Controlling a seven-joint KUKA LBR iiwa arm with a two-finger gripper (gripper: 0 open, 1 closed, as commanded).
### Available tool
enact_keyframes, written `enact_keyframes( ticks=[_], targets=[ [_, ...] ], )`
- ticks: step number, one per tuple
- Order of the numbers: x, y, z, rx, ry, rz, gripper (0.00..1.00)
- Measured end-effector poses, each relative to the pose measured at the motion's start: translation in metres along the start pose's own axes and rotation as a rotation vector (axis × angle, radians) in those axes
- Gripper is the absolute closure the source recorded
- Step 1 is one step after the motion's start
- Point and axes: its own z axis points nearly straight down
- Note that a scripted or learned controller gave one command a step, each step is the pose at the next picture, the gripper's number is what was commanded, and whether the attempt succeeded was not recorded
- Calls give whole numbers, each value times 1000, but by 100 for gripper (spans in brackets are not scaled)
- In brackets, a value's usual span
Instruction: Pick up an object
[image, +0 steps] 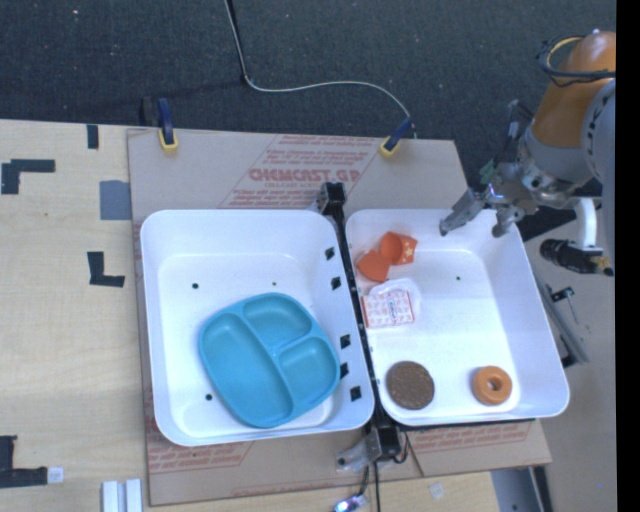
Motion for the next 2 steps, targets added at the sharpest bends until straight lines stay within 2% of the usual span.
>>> enact_keyframes(
  ticks=[1,2],
  targets=[
    [1,3,-10,-15,-3,-4,0],
    [-9,0,43,-10,-3,-3,0]
  ],
)
